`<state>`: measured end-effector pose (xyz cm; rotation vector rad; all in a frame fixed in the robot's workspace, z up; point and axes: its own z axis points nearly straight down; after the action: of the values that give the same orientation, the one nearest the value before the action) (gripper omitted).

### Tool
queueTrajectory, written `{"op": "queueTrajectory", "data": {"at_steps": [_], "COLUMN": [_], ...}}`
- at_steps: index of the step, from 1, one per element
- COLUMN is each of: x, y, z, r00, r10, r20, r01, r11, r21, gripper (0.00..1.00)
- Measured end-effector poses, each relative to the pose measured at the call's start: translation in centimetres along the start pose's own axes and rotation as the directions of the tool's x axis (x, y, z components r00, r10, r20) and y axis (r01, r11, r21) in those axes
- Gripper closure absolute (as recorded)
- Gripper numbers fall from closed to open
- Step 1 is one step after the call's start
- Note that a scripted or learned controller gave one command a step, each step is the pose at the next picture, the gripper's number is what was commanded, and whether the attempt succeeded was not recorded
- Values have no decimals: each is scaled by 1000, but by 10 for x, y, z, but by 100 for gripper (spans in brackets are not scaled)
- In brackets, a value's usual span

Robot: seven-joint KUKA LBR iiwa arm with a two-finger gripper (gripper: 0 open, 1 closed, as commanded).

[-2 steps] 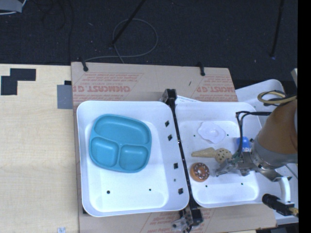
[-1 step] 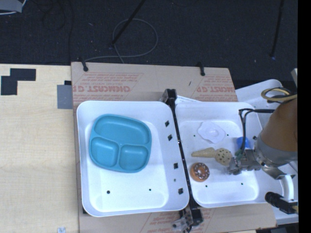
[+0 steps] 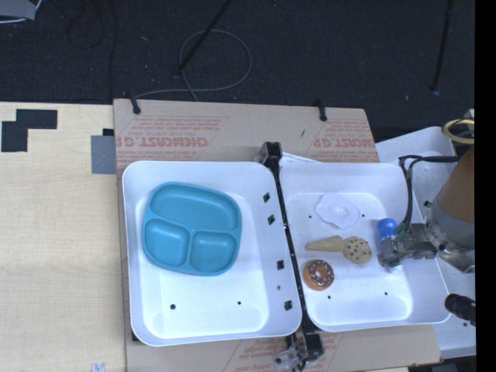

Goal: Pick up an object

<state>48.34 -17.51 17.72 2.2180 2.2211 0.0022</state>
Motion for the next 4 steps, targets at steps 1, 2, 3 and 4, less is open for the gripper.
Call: {"op": "queueTrajectory", "data": {"at_steps": [1,2,3,4], "x": [-4,-5,40,89], "y": [6,6,35,47], "z": [-62,-63,-53,-46], "r00": [1000,1000,1000,1000], "r10": [0,1,-3,-3], "r20": [0,-2,-3,-4], "r01": [0,-1,3,3], "r11": [1000,1000,1000,1000], "r21": [-1,5,5,7], "gripper": [100,100,100,100]}}
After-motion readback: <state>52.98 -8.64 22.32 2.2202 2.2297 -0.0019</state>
